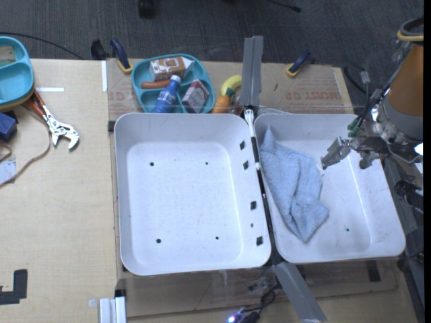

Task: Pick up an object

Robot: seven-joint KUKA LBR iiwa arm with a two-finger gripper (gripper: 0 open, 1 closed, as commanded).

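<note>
A crumpled blue-grey cloth [294,184] lies in the left half of the right bin [363,237], running from the back left corner toward the middle. My gripper [349,157] hangs over the right bin's back right part, just right of the cloth's upper edge. It is open, with nothing between its fingers. One finger [332,155] points down-left toward the cloth, a short gap away from it. The arm's orange band [407,86] shows at the right edge.
The left bin [135,180] sits beside the right one, with a grey divider post [252,66] behind their joint. Behind the bins stand a teal tray [143,79] of small toys and a banana [231,84]. A wrench [62,133] lies far left.
</note>
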